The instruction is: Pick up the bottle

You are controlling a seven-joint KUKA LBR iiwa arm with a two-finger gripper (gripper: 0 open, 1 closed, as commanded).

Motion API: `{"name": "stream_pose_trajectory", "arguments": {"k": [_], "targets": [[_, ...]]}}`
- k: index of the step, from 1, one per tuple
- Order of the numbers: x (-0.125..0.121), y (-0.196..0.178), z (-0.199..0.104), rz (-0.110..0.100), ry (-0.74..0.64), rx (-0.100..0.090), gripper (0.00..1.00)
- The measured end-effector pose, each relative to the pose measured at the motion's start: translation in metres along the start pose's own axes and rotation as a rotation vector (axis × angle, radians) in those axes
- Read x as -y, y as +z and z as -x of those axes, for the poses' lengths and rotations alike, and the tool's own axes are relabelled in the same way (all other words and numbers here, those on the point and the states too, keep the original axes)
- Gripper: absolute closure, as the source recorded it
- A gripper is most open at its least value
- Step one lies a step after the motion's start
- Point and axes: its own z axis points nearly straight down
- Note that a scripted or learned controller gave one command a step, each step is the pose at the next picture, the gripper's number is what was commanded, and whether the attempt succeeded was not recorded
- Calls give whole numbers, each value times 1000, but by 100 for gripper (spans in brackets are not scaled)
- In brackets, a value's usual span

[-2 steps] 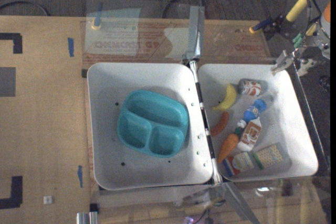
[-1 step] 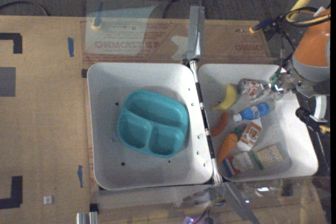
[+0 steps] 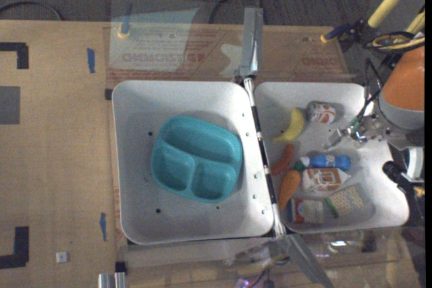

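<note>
Inside the right bin (image 3: 398, 209), the bottle (image 3: 326, 162) lies just below the claw (image 3: 344, 135); its state I cannot tell.

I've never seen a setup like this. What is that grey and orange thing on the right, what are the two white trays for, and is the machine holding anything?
You are looking down at a slant from a single camera fixed above a bench. The grey and orange shape is a robot arm reaching in from the right. At its tip is a gripper, a small metal claw with two fingers, hanging over the right bin. I see nothing between its fingers.

The left bin holds a teal divided plate. The right bin holds toy groceries: a banana, a can, a carrot, a small carton and the bottle, white and blue, lying on its side. The robot's job is to pick up that bottle, which lies just below the gripper in the picture.
</note>
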Motion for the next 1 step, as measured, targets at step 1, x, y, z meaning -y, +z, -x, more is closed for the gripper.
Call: {"name": "stream_pose_trajectory", "arguments": {"k": [1], "targets": [[0, -9, 6, 1, 5, 9, 100]]}}
